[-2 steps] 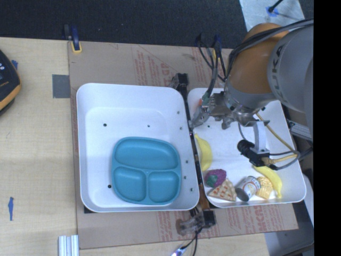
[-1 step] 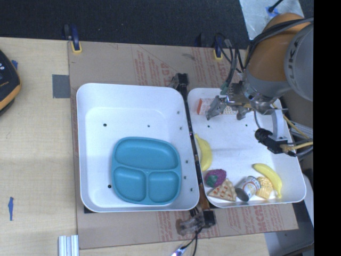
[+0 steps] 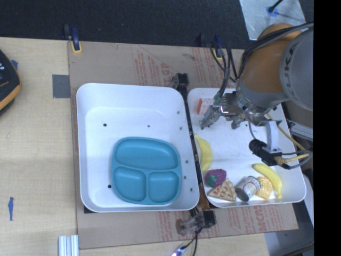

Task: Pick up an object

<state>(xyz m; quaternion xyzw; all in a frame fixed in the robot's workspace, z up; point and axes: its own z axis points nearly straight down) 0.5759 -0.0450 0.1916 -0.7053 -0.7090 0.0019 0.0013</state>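
Observation:
My gripper (image 3: 221, 120) hangs over the upper part of the right bin (image 3: 234, 143), its two fingers spread apart with nothing between them. Below it in that bin lie a yellow banana-like piece (image 3: 204, 151) by the left wall, a purple toy with green leaves (image 3: 216, 177), a pizza slice (image 3: 223, 191), a small can (image 3: 248, 188), a pale yellow ridged piece (image 3: 265, 188) and a second banana (image 3: 269, 176). A small orange-red item (image 3: 200, 106) sits in the bin's upper left corner, left of the fingers.
The left bin (image 3: 96, 116) holds a blue divided plate (image 3: 145, 170). The grey and orange arm (image 3: 272, 68) covers the right bin's upper right. A black cable connector (image 3: 265, 151) hangs over the bin's right side. Clamps stand at the bins' top and bottom seam.

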